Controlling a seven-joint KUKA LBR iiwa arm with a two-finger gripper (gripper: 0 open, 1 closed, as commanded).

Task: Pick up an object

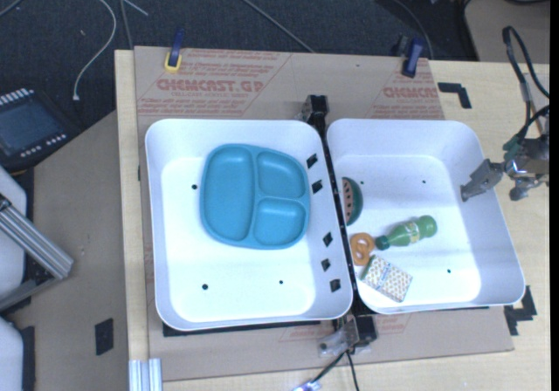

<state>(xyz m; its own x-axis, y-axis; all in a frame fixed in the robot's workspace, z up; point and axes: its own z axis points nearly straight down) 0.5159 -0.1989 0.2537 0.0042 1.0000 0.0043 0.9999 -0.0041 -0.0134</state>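
The right bin [454, 140] holds a green bottle [408, 232] lying on its side near the middle. An orange pretzel-like ring [362, 246] touches the bottle's left end. A watermelon slice [351, 199] lies against the bin's left wall, and a checkered packet [387, 279] sits by the front edge. My gripper [500, 186] hangs over the bin's right rim, well right of the bottle, open with nothing between its fingers.
A blue divided plate [256, 195] lies in the left bin [175, 276]. A black clip-lined divider [327, 206] separates the two bins. Cables [524, 110] run down at the far right, above the gripper.
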